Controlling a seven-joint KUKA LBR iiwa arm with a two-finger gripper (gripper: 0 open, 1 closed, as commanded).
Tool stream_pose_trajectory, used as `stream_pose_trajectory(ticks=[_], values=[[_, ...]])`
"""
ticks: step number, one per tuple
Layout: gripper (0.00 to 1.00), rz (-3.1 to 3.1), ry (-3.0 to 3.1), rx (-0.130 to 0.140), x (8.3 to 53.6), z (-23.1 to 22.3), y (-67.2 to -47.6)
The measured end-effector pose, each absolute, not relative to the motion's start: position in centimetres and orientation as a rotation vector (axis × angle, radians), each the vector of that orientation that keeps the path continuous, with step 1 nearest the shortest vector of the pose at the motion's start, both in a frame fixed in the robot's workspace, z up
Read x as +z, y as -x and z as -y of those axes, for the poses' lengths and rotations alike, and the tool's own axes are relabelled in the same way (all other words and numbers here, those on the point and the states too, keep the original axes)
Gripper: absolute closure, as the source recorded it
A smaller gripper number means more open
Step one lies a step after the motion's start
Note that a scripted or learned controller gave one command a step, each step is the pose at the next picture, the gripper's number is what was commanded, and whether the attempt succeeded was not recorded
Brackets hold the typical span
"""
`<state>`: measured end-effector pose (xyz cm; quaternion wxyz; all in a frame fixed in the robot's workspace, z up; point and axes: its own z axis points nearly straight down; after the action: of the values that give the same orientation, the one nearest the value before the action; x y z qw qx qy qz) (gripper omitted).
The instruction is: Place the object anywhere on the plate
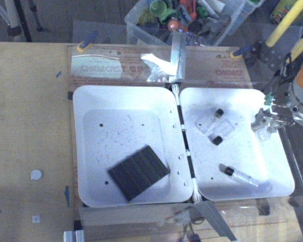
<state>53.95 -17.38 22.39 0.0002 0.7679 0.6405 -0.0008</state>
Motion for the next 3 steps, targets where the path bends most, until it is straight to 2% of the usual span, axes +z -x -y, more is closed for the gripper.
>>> stream_pose_trajectory(ticks=[1, 2, 3], values=[[1.00, -1.579, -2.715, -0.001, 15.7, 10.7, -61.5], [1.00, -1.571, -2.720, -0.001, 18.5, 2.7, -64.2], [1.00, -2.310, -2.127, 0.002, 18.5, -2.3, -65.8]])
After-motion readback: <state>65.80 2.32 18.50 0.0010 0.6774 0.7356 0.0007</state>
